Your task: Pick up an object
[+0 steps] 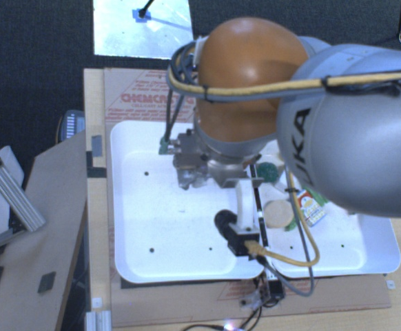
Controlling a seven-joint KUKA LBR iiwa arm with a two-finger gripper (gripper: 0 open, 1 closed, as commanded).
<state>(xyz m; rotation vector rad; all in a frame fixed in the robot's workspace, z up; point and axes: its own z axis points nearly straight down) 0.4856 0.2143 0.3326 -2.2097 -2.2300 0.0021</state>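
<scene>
The arm (311, 116) hangs low over the white bin (159, 254). A tan disc (278, 214), a green thing (269, 174) and a small packet (313, 209) lie beneath it. I cannot tell the claw's state. It looks set to grab; next, a clean lift.

Two white bins (152, 254) side by side, holding one tan disc (278, 213), one green object (269, 174), one printed packet (313, 209).

White bin (145, 254) on cardboard sheet (135, 92) (red print), silver foil square (128, 26) at rear, alu. rail (7, 188) far left
</scene>
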